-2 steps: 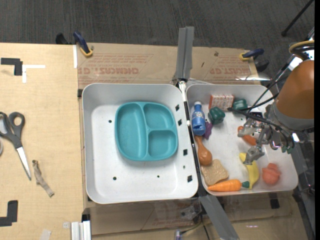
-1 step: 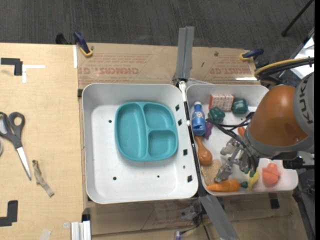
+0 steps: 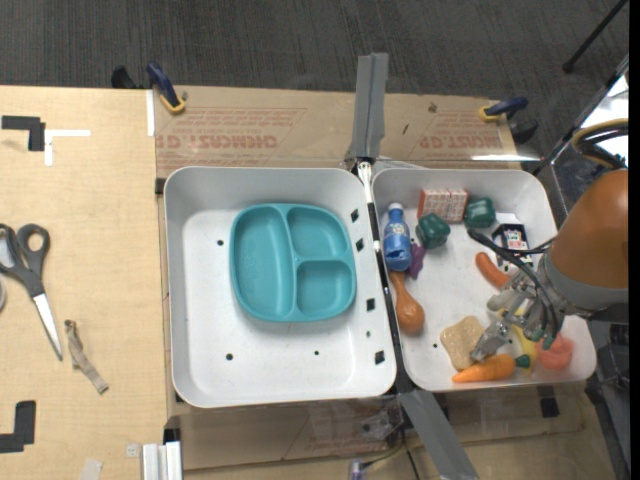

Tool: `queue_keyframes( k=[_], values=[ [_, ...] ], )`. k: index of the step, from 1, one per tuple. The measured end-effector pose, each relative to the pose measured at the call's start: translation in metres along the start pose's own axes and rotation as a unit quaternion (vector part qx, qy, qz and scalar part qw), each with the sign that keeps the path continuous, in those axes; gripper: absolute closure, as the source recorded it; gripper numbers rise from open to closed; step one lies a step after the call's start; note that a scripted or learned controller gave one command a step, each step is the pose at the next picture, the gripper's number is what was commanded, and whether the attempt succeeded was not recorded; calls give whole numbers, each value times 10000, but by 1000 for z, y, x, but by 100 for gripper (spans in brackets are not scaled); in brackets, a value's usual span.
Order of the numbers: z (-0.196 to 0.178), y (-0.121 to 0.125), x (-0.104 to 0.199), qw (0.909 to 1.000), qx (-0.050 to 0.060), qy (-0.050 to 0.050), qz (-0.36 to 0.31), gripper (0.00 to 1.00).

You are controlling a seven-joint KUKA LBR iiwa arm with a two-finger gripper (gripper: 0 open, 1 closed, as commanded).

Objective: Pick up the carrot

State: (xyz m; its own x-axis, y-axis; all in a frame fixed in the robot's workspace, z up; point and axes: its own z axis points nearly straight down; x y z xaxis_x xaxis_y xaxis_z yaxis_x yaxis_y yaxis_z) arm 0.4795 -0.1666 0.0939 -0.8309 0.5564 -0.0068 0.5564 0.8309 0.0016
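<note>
The carrot (image 3: 484, 371) is orange and lies flat along the front edge of the right bin (image 3: 428, 368), pointing left. My gripper (image 3: 499, 337) hangs low over the bin's front right part, directly behind the carrot, with its tip close to the carrot's upper side. Nothing shows as lifted. The orange-banded wrist (image 3: 598, 238) reaches in from the right and covers part of the bin's right corner.
A slice of bread (image 3: 462, 341) sits left of the gripper, with yellow (image 3: 526, 347) and red (image 3: 556, 354) toys to its right. Farther back lie a sausage (image 3: 490, 268), a brown drumstick (image 3: 407, 308), a blue bottle (image 3: 397, 238), green toys (image 3: 433, 230) and a pink box (image 3: 443, 204). The left bin holds a teal divided plate (image 3: 295, 263).
</note>
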Motion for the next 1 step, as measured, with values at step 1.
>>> queue_keyframes(
  k=[1],
  values=[
    [-10,2,-1,10000,-5,-11,-18,100]
  ],
)
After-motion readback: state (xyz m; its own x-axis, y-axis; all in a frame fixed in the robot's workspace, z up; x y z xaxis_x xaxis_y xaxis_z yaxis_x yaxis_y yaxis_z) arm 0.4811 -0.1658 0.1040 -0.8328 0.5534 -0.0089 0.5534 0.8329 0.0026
